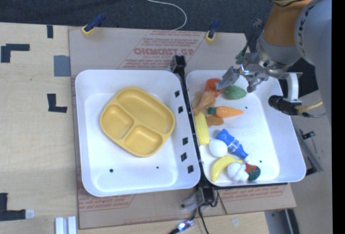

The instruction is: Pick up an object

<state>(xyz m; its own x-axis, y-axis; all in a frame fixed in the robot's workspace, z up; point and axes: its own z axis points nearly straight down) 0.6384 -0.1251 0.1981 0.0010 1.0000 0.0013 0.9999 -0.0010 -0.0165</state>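
Camera view: gripper [241, 79] sits over the far end of the right bin [280, 138], fingers spread, one finger [228, 75] on the left and the other [253, 83] on the right, nothing visibly between them. A green object [235, 92] lies just below the fingertips, looks untouched but contact is hard to judge from this angle. A red piece [212, 85] and a tan piece [204, 100] crowd the left finger; both partly overlap, shapes unclear. Next down: carrot [227, 112], corn cob [201, 129] along the left wall, blue-and-white object [232, 142], white egg [218, 148], banana [221, 165], then a small white, red and green cluster [243, 172] in the near corner, too small to identify. Arm [294, 17] comes in from the right, upper part cut off by the frame edge. Left bin [91, 173] holds one yellow divided plate [137, 121], three compartments. Cardboard [156, 49] under both bins, clamps [93, 23] at its far edge.
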